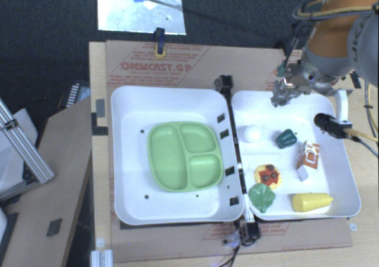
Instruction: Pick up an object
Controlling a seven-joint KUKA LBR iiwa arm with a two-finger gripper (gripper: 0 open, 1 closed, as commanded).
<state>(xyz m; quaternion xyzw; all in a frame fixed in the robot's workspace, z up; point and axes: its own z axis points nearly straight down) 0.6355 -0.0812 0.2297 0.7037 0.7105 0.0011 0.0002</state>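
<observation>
Hovering over the right bin's [349, 198] far edge, the end effector [283, 95] grasps nothing visible, its clenched-or-released state impossible to tell.

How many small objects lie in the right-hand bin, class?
6: white ball, dark green pepper, small carton, pizza piece, leafy green, yellow piece. None seems hidden.
</observation>
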